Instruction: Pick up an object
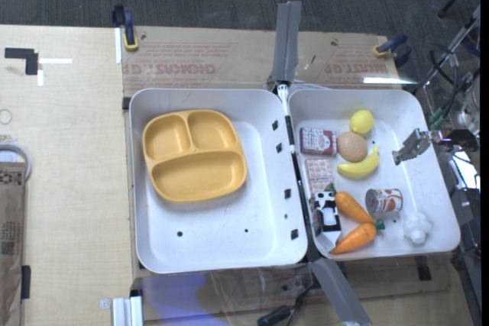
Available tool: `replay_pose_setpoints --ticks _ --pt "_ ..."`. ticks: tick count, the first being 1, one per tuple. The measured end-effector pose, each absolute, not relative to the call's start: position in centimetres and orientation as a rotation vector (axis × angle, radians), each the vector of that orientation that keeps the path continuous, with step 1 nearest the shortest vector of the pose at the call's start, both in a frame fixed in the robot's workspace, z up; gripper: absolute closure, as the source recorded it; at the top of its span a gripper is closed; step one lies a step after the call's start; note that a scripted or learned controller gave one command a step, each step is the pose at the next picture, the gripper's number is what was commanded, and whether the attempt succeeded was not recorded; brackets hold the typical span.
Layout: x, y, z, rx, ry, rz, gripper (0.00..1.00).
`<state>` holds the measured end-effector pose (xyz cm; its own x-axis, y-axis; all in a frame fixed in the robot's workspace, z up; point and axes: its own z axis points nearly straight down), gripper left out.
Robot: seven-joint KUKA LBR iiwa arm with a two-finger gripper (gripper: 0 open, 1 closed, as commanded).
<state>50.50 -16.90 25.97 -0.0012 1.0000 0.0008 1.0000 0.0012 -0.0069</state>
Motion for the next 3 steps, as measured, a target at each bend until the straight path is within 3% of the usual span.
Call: replay_pose_setpoints --ticks 1,2,3 --pt "56.9 -18.6 15.0 -2.302 -2.132 0.006 0.0" --pt "59.8 -18.6 9.0 -2.218 -2.222 0.003 0.0" --pt "58.9 -11.9 8.9 -2.267 -2.17 0.005 0.0"
